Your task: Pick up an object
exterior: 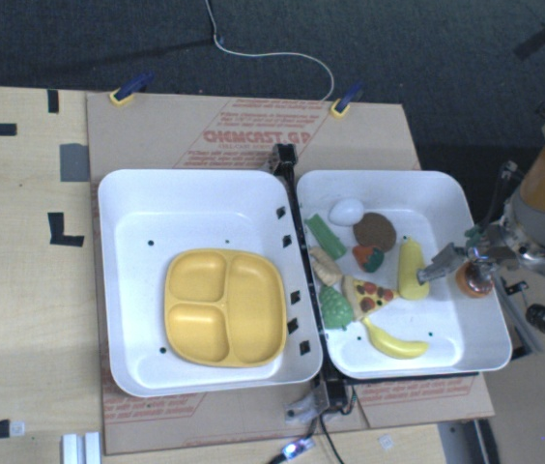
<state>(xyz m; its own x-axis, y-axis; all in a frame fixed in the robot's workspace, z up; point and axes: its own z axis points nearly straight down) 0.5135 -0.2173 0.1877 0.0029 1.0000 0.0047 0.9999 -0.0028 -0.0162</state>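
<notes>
A: Where are the things to pick?

B: All in the right bin (446, 196), in the right half of the frame. A white egg-like piece (348, 210) sits near its top, with a brown round piece (376, 229) just below and right of it. A green strip (325, 236) lies along the bin's left wall, a red and green piece (368, 256) sits at the centre, and a yellow upright piece (411, 268) stands right of that. Lower down are a pizza slice (369, 296), a green leafy piece (335, 307) and a banana (394, 340).

A: And the gripper?

B: The gripper (434, 266) hangs over the bin's right side, just beside the yellow upright piece. A grey finger points left and down. Whether the fingers are apart or together, I cannot tell. Nothing is visibly between them.

A: The arm?

B: The arm (535, 206) comes in from the right edge, mid-frame, wrist reaching left over the bin's rim. A small orange-red item (473, 279) shows at the wrist.

A: The other bin?

B: The left bin (118, 201) holds a yellow divided plate (225, 306). Both bins rest on the bench (21, 259).
</notes>
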